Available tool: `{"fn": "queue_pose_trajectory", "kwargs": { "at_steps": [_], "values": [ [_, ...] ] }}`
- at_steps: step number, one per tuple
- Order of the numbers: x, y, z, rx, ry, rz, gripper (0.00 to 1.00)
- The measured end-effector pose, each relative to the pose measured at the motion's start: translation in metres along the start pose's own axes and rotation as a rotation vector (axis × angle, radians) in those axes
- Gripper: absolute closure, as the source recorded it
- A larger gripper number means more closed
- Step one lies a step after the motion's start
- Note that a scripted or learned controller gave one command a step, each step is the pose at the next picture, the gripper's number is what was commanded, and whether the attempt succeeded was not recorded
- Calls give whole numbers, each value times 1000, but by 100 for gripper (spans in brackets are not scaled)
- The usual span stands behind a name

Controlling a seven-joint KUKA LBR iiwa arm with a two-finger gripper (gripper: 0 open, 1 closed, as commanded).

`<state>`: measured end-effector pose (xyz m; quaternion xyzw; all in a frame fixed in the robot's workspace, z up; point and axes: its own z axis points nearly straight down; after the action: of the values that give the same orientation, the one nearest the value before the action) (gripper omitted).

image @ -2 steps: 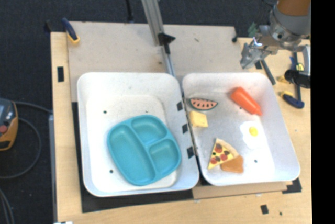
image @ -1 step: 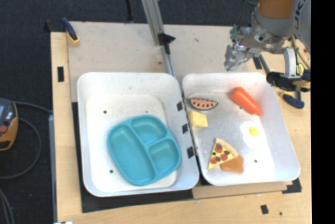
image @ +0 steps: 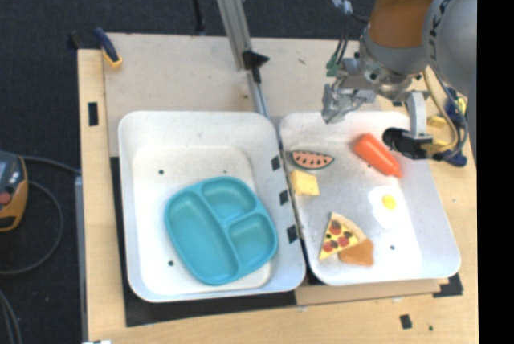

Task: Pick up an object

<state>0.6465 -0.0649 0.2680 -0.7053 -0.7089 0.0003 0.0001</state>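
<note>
My gripper (image: 336, 108) hangs over the far edge of the right bin (image: 434, 254), with nothing between its fingers. Inside that bin lie a watermelon slice (image: 311, 159), a yellow cheese cube (image: 305, 185), an orange carrot (image: 377, 154), a fried egg (image: 385, 206) and a pizza slice (image: 344, 240). The carrot is the nearest to the gripper, a little to its right and nearer the camera. The watermelon slice lies just below and left of the gripper.
A blue divided plate (image: 222, 229) rests in the left bin (image: 144, 133). A slanted aluminium post (image: 231, 9) rises behind the bins, near the gap between them. Cables and a black fitting (image: 409, 141) sit at the right bin's right edge.
</note>
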Motion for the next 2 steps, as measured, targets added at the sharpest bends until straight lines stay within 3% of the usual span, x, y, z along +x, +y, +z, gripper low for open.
{"fn": "queue_pose_trajectory", "kwargs": {
  "at_steps": [2],
  "values": [
    [106, -32, 13, 0, 1, -2, 100]
  ]
}}
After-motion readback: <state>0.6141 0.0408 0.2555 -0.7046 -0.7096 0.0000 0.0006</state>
